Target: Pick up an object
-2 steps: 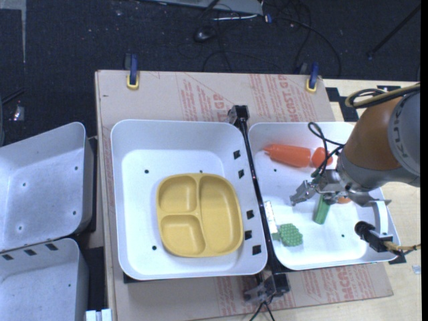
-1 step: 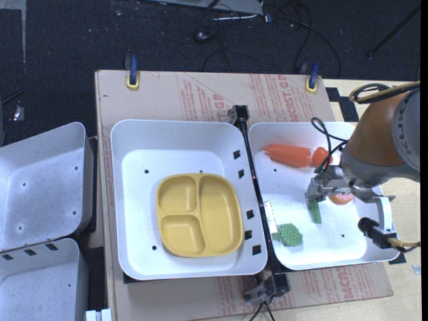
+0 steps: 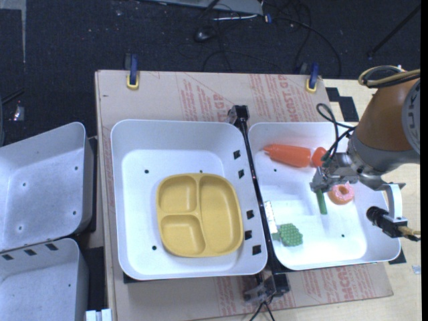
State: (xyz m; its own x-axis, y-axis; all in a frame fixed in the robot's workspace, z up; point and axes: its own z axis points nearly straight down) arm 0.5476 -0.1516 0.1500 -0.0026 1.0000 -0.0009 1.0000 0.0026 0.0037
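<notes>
My gripper [image 3: 326, 183] hangs over the right part of the right bin [image 3: 348, 249]. A thin green stick [image 3: 322, 203] pokes out from directly beneath it toward the bin floor; whether it is gripped is hidden by the wrist. A pink ring [image 3: 344, 193] lies just right of the gripper. An orange carrot-shaped piece [image 3: 289, 154] lies at the back of the bin, with a small red piece [image 3: 319, 155] at its right end. A green bumpy piece [image 3: 290, 235] rests near the bin's front left.
The left bin [image 3: 130, 179] holds a yellow divided plate [image 3: 199, 214]. A black divider [image 3: 253, 186] runs between the two bins. White folded panels [image 3: 40, 186] lie off the bench to the left.
</notes>
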